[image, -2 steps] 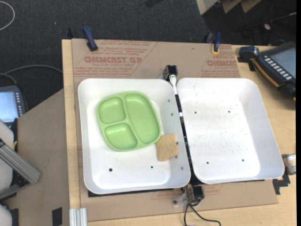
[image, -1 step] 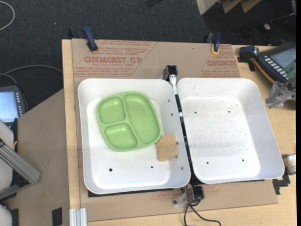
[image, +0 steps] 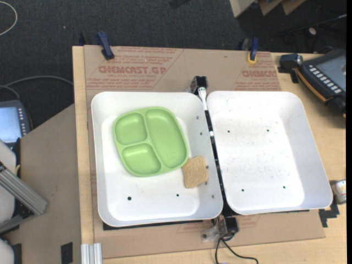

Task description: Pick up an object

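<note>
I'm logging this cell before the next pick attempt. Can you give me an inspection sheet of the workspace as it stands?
Surface: brown board printed with red lettering, bearing a left white bin and a right white bin side by side, touching along the middle.
Job's things: green divided plate with three compartments in the left bin; tan sponge-like piece beside the plate's lower right corner.
Clutter: dark specks on the right bin's floor.
Grippers: nothing seen.
Cables: black cable at the board's front edge; thin cable on the floor at left.
Surroundings: blue clamp and yellow clamp on the board's far edge; dark carpet; handheld control pendant at right.
</note>
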Controlling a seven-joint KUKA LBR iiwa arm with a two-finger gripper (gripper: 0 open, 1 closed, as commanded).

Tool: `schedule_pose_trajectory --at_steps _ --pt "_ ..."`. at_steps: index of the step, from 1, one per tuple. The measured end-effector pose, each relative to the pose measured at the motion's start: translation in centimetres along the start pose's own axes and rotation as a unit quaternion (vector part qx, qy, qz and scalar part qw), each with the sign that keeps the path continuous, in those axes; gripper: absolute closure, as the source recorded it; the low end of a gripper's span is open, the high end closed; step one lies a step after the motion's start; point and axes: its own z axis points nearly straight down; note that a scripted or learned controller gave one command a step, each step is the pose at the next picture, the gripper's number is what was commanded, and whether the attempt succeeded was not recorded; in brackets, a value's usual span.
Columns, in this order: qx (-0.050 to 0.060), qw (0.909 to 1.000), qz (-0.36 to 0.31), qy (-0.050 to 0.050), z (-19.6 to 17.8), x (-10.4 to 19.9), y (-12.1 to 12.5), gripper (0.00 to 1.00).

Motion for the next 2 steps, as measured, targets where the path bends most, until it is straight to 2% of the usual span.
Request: schedule_pose_trajectory --at_steps 1,2 --pt "0.015 0.9999 -0.001 0.003 11.2 4.2 -2.7 1.0" --pt "0.001 1.0 -0.002 0.001 0.1 7.9 1.8 1.0"
